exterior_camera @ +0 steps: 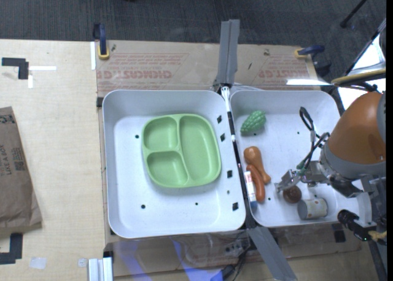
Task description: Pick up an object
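The pincer (293, 183) hangs low in the right bin (279, 105), its metal tips just above a small brown ball (293, 194). Whether the tips are apart or together cannot be told at this size; nothing shows between them. A grey cylinder (314, 207) lies just beside it, toward the bin's near edge. Left of the pincer lies an orange-brown peg (256, 166), and beyond that, farther up, a green lump (253, 122). Well to the left, in the other bin (123, 169), sits a green plate (182, 150).
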`<state>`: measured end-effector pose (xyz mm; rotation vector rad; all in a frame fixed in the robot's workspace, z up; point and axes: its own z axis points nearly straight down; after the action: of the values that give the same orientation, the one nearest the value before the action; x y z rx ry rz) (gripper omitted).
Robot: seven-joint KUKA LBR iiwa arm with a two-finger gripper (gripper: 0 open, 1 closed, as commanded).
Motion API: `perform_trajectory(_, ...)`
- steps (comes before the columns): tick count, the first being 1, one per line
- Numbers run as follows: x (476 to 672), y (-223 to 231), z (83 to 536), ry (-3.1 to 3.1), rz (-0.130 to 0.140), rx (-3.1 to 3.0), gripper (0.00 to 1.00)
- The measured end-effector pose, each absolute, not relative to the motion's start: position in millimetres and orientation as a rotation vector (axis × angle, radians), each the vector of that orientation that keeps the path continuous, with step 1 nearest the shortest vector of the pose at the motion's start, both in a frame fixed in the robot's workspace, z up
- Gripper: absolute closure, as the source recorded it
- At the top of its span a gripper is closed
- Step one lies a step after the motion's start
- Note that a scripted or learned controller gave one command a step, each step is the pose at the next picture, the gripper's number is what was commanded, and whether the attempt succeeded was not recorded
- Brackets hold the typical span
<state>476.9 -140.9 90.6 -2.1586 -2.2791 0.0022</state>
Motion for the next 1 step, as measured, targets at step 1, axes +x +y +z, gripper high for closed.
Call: perform_trajectory(1,477.2,-158.5,91.0,-2.654,0.0,-1.678,0.0)
